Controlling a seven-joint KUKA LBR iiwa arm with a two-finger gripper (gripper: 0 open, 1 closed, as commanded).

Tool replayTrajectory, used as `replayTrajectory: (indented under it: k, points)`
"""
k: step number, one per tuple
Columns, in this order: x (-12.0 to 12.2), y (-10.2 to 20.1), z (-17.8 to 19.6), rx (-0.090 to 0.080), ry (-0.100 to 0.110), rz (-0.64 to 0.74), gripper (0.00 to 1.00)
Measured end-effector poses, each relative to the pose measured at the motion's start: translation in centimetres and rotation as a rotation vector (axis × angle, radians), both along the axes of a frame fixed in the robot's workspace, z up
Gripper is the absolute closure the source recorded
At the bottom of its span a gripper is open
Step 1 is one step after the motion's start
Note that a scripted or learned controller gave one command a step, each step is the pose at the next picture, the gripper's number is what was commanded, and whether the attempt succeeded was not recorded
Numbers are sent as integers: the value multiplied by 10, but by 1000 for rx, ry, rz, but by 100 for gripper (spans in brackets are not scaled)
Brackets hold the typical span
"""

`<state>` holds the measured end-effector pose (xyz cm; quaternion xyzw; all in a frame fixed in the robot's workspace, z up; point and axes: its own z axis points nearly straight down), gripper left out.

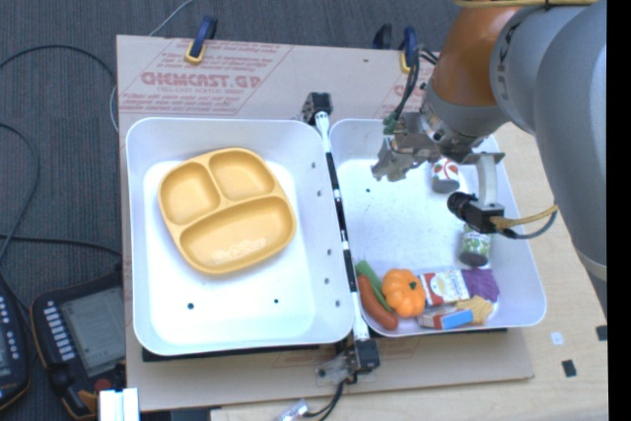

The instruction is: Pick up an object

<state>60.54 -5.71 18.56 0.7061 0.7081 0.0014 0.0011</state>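
The gripper (394,163) hangs over the right bin (394,222), honestly can't tell its state. Toy food, like the orange pumpkin (402,289) and carrot (375,296), is piled along the bin's near edge. A yellow divided plate (227,209) sits in the left bin (148,311).

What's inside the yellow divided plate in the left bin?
The yellow divided plate shows nothing in its three compartments; all three floors look bare. What lies beneath it in the left bin is covered.

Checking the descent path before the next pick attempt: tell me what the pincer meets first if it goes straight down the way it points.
Probably bare floor of the right bin. The pincer hangs over an open patch near the bin's far left. The toys lie elsewhere, though depth is hard to judge from this slanted view.
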Motion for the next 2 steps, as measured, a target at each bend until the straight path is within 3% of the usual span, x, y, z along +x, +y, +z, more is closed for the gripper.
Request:
replayTrajectory:
  k: [1,2]
  points:
    - [-45,64,-1,-1,4,-2,100]
    - [-115,94,-2,-1,5,-2,100]
